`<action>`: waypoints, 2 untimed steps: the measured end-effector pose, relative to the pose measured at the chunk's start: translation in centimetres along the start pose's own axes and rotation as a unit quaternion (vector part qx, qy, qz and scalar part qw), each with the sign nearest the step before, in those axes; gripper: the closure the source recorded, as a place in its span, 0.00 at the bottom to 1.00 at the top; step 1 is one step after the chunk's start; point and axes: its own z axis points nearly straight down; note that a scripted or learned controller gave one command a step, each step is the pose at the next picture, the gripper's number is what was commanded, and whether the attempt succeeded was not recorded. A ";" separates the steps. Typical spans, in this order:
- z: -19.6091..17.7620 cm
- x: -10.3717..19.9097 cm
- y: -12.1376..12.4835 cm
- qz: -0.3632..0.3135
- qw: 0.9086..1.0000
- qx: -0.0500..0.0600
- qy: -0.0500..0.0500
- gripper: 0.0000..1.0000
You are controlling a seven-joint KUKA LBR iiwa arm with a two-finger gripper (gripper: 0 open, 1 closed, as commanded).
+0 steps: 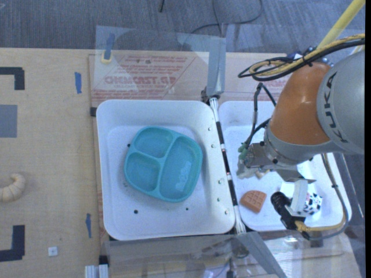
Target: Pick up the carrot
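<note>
- A grey KUKA arm [348, 106] with an orange band [298, 106] reaches in from the right and hangs over the right bin [232, 117], its wrist covering most of that bin's middle.
- The gripper [250, 168] sits low under the wrist, toward the right bin's left wall. From above its grip is masked by the wrist, so there is no saying whether it is spread or closed, and nothing can be seen held in it.
- An orange-brown piece [253, 200] with a grid-like surface lies flat on the right bin's floor near the front-left corner, just in front of the gripper and apart from it. Whether it is the carrot is unclear.
- A small black-and-white spotted object [313, 203] rests toward the right bin's front-right corner, well apart from the orange-brown piece.
- A teal divided plate [164, 163] lies in the middle of the left bin [116, 213], turned at a slight angle, clear of all four walls.
- On the bare bench [52, 155], near its left edge, lies a pale curved object [11, 187].
- A clear sheet with red lettering [145, 77] lies on the bench just behind the left bin's back edge.
</note>
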 end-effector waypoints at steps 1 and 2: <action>1.6 -2.8 -1.1 0.135 0.991 0.002 0.000 1.00; 1.6 -5.6 -1.2 0.260 0.966 0.002 0.000 1.00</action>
